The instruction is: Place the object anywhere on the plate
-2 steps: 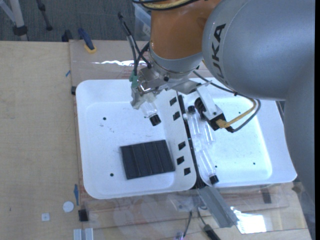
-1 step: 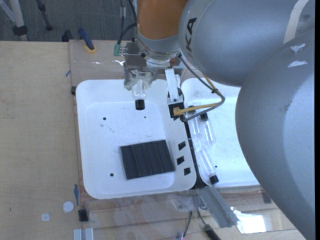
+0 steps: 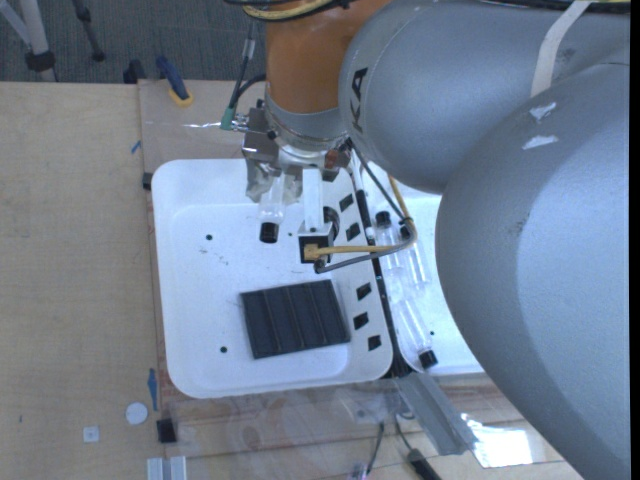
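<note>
Dark ridged plate (image 3: 294, 319) well below pincer (image 3: 283, 208) — apart.

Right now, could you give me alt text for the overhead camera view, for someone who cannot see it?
A large grey robot arm with an orange band reaches from the right, its gripper hanging over the upper part of a shallow white bin. A dark ribbed rectangular plate lies lower in that bin.
</note>
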Action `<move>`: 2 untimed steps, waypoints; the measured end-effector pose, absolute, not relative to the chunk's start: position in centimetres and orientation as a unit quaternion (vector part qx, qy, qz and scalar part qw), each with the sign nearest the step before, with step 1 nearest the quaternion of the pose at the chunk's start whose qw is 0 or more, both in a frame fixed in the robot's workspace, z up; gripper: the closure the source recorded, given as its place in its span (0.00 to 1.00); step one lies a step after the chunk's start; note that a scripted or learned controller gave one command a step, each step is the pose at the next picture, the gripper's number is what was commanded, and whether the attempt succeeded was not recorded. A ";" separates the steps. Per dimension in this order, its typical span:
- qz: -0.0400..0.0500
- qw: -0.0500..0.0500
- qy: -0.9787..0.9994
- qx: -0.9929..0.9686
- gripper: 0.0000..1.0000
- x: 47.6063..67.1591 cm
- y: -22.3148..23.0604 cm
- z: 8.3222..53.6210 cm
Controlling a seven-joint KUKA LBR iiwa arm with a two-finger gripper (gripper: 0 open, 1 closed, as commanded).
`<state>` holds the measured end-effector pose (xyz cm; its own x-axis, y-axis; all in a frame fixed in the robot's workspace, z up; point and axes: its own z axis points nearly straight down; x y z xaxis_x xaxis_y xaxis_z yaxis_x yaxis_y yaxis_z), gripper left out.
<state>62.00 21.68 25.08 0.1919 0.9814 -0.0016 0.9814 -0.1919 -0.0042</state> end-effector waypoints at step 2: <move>0.002 0.001 -0.597 -0.802 0.00 57.3 22.5 18.4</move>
<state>57.26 22.52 18.44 0.2879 0.9577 -0.0019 0.9577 -0.2879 -0.0042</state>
